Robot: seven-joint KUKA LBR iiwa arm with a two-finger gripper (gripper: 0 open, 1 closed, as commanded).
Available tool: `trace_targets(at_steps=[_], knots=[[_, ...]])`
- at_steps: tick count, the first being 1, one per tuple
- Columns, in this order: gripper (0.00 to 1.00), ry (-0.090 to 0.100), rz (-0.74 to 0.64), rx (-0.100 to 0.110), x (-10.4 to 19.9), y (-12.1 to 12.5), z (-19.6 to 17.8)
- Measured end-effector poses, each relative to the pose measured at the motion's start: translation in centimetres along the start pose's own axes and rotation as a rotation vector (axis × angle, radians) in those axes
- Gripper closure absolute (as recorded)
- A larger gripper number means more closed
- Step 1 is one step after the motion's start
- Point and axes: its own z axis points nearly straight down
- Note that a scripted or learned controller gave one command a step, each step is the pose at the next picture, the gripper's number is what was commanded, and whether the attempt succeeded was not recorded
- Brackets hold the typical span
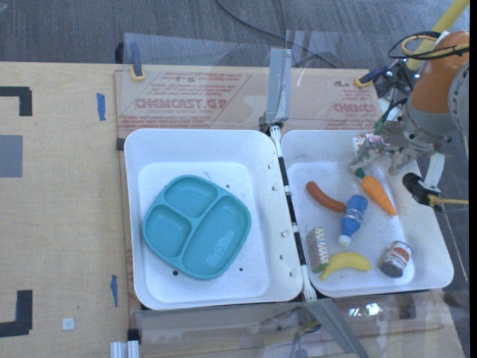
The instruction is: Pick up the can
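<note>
The desk [59, 200] fills the left of the frame, light wood with a few black and blue tape marks. In the middle sits the left bin [141, 155], white and shallow, and in it lies a blue plate [197, 227] with three compartments, tilted a little toward the lower left of the bin. Above both bins a sheet of cardboard [186, 99] with red print lies flat on the desk.

The right bin [298, 151] touches the left one along a shared edge. Near its lower left lies a small speckled brush-like thing [318, 247], too blurred to name surely, and just beside it, lower, a banana [345, 263]. Above them lies a sausage [326, 197], slanted, and next to it a small bottle [353, 217] with a blue body and a white cap pointing down. A carrot [378, 195] lies slanted at the upper middle of this bin. The can [396, 259] lies at the lower right corner of the right bin, on its side, well apart from the carrot.

At the upper right of the frame the arm [436, 88] reaches in, and the tool [380, 154] hangs over the top of the right bin, just above the carrot and far from the can. Whether it is wide or narrow I cannot tell.
</note>
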Motion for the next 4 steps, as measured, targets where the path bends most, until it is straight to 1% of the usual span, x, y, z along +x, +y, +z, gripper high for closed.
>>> trace_targets(at_steps=[1, 2, 3, 4], knots=[[0.00, -0.005, -0.059, -0.036, 0.7, 0.4, -8.0], [0.00, -0.006, -0.169, -0.037, 4.5, -1.5, 0.2], [0.00, -0.006, -0.091, -0.040, 1.7, -5.9, 1.8], [0.00, -0.003, 0.016, -0.041, 1.9, -8.0, 1.8]])
